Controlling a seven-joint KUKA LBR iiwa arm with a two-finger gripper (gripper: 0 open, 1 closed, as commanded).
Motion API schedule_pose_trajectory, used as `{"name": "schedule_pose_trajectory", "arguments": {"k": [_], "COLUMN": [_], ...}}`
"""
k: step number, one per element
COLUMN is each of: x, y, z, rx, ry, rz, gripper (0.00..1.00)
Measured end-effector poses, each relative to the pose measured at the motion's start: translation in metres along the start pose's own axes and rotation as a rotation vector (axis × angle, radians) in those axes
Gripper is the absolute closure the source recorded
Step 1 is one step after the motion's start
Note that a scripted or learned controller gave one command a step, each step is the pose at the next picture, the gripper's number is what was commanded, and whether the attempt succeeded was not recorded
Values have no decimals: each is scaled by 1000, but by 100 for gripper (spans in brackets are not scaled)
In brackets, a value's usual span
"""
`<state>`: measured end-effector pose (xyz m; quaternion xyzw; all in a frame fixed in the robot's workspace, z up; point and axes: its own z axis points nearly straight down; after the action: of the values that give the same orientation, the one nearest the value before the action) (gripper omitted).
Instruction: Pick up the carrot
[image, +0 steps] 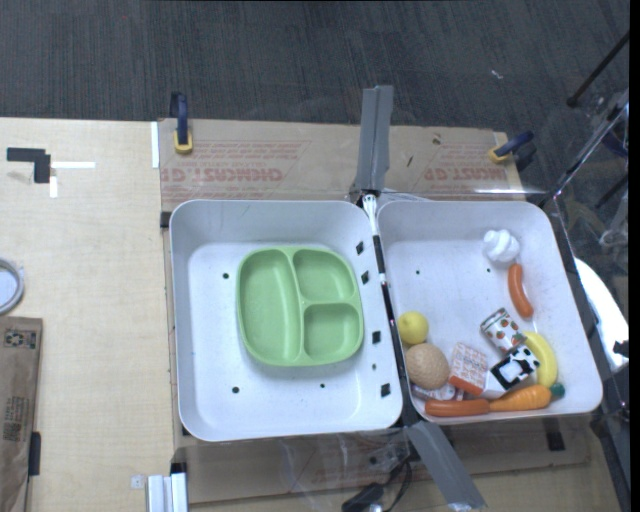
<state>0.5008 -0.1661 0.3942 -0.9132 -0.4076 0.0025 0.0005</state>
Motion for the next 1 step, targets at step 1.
{"name": "schedule_pose_trajectory", "arguments": {"k": [1], "x": [26], "y": [-53], "z": [-47], "rx": [-2], "ry": [1], "rz": [291], "gripper": [100]}}
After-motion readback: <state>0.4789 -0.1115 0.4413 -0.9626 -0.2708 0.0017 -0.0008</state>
